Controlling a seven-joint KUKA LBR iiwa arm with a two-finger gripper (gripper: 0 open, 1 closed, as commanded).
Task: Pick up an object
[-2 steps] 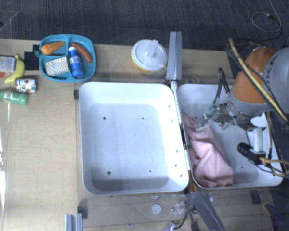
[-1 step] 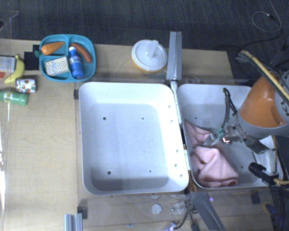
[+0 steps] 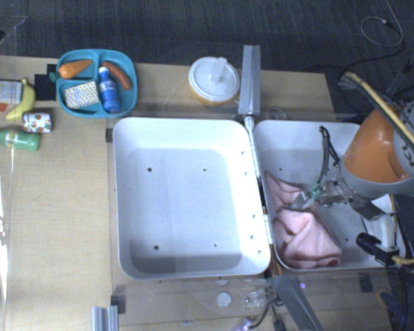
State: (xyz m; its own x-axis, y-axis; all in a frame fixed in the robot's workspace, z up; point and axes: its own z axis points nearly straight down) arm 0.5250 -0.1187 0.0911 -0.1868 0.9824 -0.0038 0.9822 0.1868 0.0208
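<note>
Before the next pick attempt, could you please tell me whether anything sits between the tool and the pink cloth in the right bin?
Nothing visible does. The tool is low in the right bin, right at the upper edge of the pink cloth, with no other object between them.

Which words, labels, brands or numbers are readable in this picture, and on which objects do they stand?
No text can be read.
The small carton at the far left has red and white print, too blurred to read.
The small can beside it has a printed label, too small to read.
The blue bottle in the blue tray has a label, unreadable.
</note>
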